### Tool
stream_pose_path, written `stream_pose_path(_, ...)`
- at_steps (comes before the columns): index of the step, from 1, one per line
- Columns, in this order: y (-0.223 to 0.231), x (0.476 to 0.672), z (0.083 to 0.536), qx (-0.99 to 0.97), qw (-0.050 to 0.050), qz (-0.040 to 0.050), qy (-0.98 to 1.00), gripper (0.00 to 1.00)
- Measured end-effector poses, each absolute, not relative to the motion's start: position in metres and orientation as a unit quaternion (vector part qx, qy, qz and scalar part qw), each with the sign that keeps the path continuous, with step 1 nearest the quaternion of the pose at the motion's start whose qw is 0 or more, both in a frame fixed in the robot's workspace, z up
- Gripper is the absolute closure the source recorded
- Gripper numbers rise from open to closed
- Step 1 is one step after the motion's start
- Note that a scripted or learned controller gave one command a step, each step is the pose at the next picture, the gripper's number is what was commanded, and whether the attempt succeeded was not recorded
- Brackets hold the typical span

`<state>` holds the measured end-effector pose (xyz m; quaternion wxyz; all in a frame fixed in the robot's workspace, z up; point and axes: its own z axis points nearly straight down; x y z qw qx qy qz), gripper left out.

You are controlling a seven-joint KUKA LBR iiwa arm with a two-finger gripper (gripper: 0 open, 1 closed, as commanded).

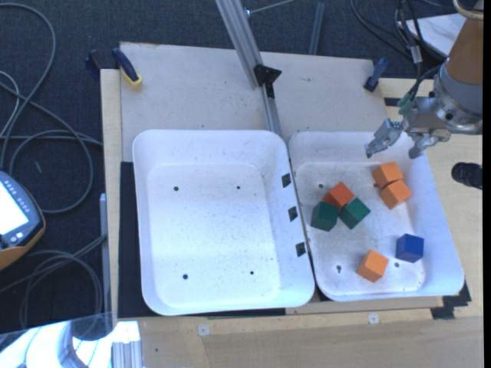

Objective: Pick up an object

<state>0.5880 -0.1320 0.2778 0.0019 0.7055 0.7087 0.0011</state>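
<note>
the end effector (pixel 398 141) hangs over the far edge of the right bin (pixel 437 228), near its far right corner. its two fingers are spread apart and there is nothing between them.

the things to pick are small cubes, all lying in the right bin. two orange cubes (pixel 392 183) touch each other just below the end effector. near the middle of the bin an orange-red cube (pixel 337 196) is packed together with two green cubes (pixel 340 215). a blue cube (pixel 410 248) and one more orange cube (pixel 373 266) lie toward the near edge, a little apart from each other.

i judge the cubes to be light and stiff, probably foam or wood, not fragile. a grip on two opposite flat faces should hold well. the blue cube, or the orange one beside it, has free sides; the packed group gives little space for the fingers.

the left bin (pixel 153 228) stands beside it, white and speckled with dust. both bins rest on a pale desk (pixel 199 90) held by blue clamps (pixel 126 65), with dark carpet and loose cables (pixel 38 129) around.
</note>
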Motion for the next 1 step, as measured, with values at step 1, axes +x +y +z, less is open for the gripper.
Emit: stream_pose_path(1,-0.1542,0.6619,0.2824,0.706,0.003,0.0010,0.708,0.00)
